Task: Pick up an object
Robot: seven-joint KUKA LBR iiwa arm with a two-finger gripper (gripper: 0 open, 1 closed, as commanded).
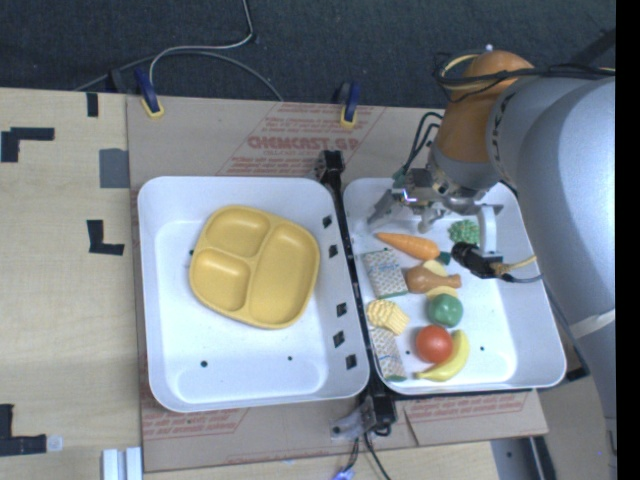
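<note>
My jaws (412,200) hang over the far part of the right bin (535,353), near its 11 o'clock corner. Whether they are released or clenched I cannot tell; nothing is visibly between them.

Contents of the right bin:
- A carrot (407,245) lies just at 6 o'clock of my jaws, pointing toward 9 o'clock.
- A piece of broccoli (463,231) sits at 3 o'clock of the carrot, near the bin's far wall.
- A drumstick (432,281) lies at 5 o'clock of the carrot.
- A patterned card (383,273) lies flat at 9 o'clock of the drumstick, close to the bin's left wall.
- A green ball (445,310) sits at 6 o'clock of the drumstick.
- A tomato (433,343) sits at 6 o'clock of the green ball, touching a banana (452,360) that curves round its near side.
- A corn piece (387,316) lies at 9 o'clock of the green ball.

The left bin (180,368) holds a yellow divided plate (255,265) in its far half. Both bins rest on a cardboard sheet (230,138) on the bench (60,298).
</note>
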